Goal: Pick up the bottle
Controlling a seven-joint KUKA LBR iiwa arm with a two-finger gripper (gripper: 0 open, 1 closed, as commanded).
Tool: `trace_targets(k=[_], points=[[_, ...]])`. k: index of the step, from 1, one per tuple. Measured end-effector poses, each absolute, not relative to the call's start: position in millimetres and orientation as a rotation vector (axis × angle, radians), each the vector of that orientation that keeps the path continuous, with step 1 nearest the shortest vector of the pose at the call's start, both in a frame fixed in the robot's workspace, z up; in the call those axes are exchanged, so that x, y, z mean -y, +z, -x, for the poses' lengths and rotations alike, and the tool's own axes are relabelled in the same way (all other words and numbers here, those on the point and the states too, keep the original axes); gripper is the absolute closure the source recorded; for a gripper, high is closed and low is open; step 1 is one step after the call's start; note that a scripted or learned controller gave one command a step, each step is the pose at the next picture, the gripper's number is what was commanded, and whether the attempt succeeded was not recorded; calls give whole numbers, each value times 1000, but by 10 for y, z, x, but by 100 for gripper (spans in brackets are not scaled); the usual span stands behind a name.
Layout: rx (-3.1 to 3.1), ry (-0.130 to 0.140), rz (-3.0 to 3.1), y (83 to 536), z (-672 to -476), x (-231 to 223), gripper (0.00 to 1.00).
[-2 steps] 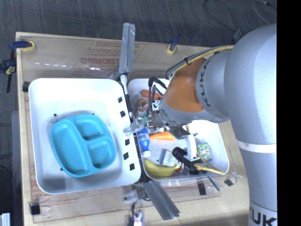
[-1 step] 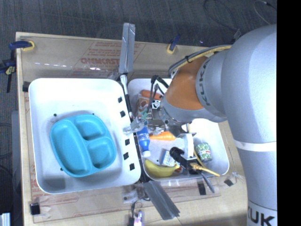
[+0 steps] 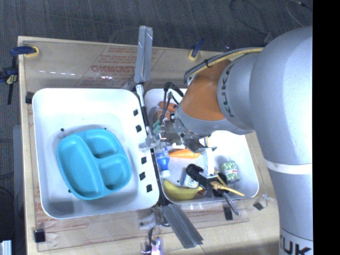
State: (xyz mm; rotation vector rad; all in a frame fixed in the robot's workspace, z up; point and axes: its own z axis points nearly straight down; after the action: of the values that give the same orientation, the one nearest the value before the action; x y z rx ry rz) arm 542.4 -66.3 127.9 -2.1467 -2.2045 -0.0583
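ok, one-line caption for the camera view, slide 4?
KUKA arm's gripper reaches into the cluttered right bin above a small bottle; a blue divided tray lies in the left bin.

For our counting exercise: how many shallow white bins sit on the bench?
2: the left shallow white bin holds a blue divided plate; the right shallow white bin lies partly under the arm.

tray (image 3: 94,163) in left bin (image 3: 48,105), banana (image 3: 179,190) right

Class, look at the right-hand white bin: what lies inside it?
Inside the right bin you can see a banana, a carrot, a bottle, a green can and a dark brush. The arm covers the bin's back part, so anything there is hidden.
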Motion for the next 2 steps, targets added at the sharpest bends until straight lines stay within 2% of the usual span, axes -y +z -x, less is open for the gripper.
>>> trace_targets(k=[1,2], points=[[2169,4,2268,2567,-6036,92,100],[2035,3,2390,4125,-5804,-741,100]])
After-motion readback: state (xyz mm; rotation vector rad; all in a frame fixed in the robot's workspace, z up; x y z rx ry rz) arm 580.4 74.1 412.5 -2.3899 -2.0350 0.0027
